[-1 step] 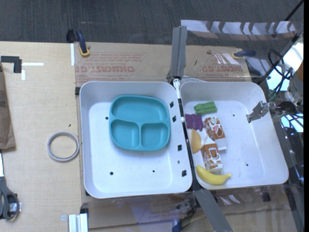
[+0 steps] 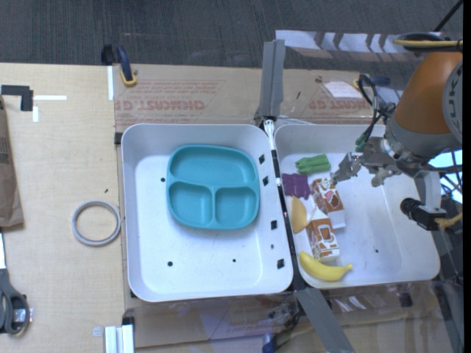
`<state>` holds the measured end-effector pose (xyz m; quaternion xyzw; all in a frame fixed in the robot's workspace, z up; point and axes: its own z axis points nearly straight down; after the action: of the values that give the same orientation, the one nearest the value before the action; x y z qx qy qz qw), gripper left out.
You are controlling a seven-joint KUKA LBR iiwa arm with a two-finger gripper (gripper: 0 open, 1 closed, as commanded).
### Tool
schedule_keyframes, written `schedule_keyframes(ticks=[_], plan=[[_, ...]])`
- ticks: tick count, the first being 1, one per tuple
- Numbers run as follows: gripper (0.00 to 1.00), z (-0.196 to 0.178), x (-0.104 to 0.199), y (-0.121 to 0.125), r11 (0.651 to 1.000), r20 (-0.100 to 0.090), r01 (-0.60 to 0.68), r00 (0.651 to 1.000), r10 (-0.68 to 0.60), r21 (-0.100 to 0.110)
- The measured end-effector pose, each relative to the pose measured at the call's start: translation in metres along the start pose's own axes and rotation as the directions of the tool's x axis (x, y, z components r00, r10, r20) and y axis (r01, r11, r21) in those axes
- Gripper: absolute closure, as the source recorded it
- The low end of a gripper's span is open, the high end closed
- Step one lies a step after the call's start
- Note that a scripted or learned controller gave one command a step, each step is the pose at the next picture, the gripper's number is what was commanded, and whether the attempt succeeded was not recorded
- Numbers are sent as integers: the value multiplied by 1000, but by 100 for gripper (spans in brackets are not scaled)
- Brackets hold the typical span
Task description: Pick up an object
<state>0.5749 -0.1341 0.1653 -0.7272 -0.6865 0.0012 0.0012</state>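
Gripper (image 2: pixel 344 169) hangs over the right bin (image 2: pixel 390 234), near a green item (image 2: pixel 313 163); its grip state cannot be told. Purple item (image 2: pixel 296 184), two packets (image 2: pixel 327 195) and banana (image 2: pixel 324 268) lie below. Left bin (image 2: pixel 147 263) holds a teal tray (image 2: pixel 213 187).

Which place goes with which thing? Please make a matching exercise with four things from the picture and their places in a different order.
Things:
1. plate
2. banana
3. tape ring
4. green toy

Places:
A. on the wooden bench, left of both bins
B. right bin, far end
C. left bin
D. right bin, near corner

Pairs: 1-C, 2-D, 3-A, 4-B
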Motion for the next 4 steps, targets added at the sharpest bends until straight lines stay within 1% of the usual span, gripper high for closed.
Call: schedule_keyframes(ticks=[1, 2, 3, 4], plan=[[0, -57, -55, 1, 998, 1, 60, 998, -60, -2], [0, 43, -4, 11, 994, 0, -108, 994, 108, -4], [0, 7, -19, -12, 983, 1, -186, 983, 186, -1], [0, 57, 7, -5, 988, 1, -156, 988, 156, -16]])
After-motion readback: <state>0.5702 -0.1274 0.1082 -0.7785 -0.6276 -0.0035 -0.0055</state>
